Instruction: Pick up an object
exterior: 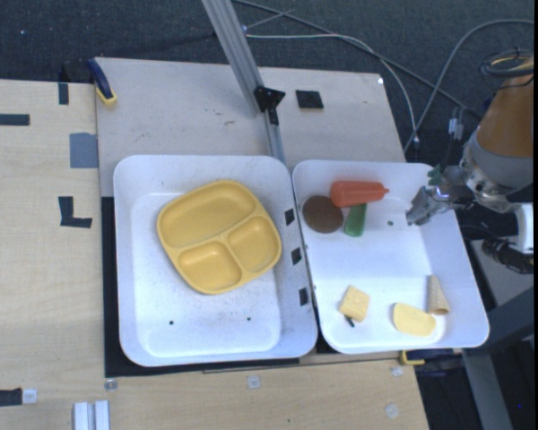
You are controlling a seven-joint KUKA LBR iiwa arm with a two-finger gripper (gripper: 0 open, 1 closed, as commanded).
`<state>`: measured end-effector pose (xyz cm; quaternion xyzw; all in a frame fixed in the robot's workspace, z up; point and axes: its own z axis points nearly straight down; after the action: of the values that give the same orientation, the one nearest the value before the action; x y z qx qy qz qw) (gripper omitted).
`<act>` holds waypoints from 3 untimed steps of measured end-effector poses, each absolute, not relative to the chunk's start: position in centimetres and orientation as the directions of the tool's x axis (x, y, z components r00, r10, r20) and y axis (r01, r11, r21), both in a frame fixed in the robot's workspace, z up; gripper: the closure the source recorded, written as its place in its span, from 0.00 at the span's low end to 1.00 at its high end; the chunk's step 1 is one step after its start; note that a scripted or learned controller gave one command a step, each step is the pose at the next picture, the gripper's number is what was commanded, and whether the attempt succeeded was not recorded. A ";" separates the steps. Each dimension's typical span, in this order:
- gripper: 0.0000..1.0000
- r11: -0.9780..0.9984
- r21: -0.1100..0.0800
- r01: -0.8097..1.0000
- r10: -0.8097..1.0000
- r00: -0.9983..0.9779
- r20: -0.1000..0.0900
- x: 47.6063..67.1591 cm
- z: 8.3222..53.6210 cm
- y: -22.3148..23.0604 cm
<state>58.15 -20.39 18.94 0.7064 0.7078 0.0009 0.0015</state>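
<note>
The right bin [403,267] holds a brown round disc [322,213], an orange-red carrot-like piece [358,192] and a green piece [355,219] at its far end. Nearer the front lie a yellow cube [354,304], a yellow slice [414,320] and a tan cone [438,295]. My gripper [423,206] hangs over the bin's far right edge, to the right of the carrot-like piece and apart from it. Nothing shows between its fingers.
The left bin [143,321] bears a yellow divided plate [219,236]. A slanted metal pole [238,43] crosses the bench behind the bins. Cables run over the dark floor at the back right. The arm's orange band [511,119] sits at the right edge.
</note>
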 end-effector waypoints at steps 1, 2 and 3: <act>1.00 0.002 0.004 1.000 1.000 -0.002 -0.001 58.6 23.3 -20.3; 1.00 0.005 -0.002 1.000 1.000 -0.005 0.001 56.5 23.5 -15.2; 1.00 0.007 -0.001 1.000 1.000 -0.007 0.002 55.8 23.3 -9.0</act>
<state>55.83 -8.97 23.27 0.7047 0.7095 0.0002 -0.0012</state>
